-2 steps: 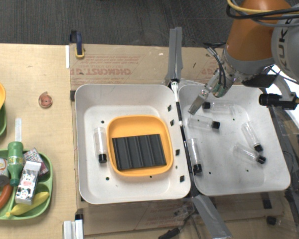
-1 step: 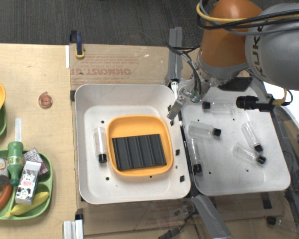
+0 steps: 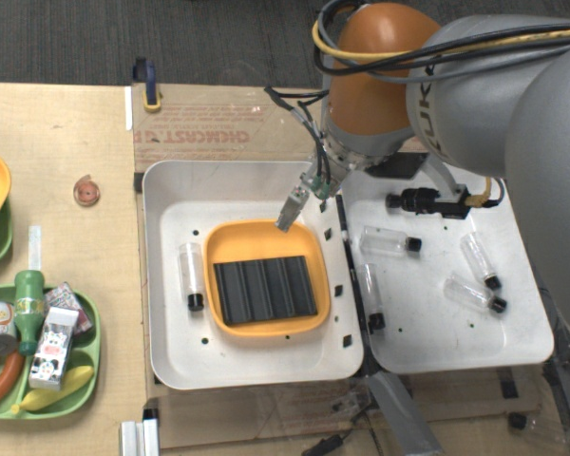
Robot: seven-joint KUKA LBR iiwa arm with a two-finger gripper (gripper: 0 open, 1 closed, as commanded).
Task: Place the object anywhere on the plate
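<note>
An orange square plate (image 3: 266, 240) lies in the left white bin (image 3: 166, 340). A black ridged rectangular object (image 3: 265, 288) rests flat on the plate, covering most of its middle. My gripper (image 3: 297, 202) hangs over the plate's far right corner, above and apart from the black object. The orange band and grey arm (image 3: 380, 55) reach in from the upper right.
A clear vial with a black cap (image 3: 189, 274) lies just left of the plate. The right bin (image 3: 456, 345) holds several more clear vials. A cardboard sheet (image 3: 204, 131) lies behind the bins. A green tray of toy food (image 3: 38, 350) sits at the far left.
</note>
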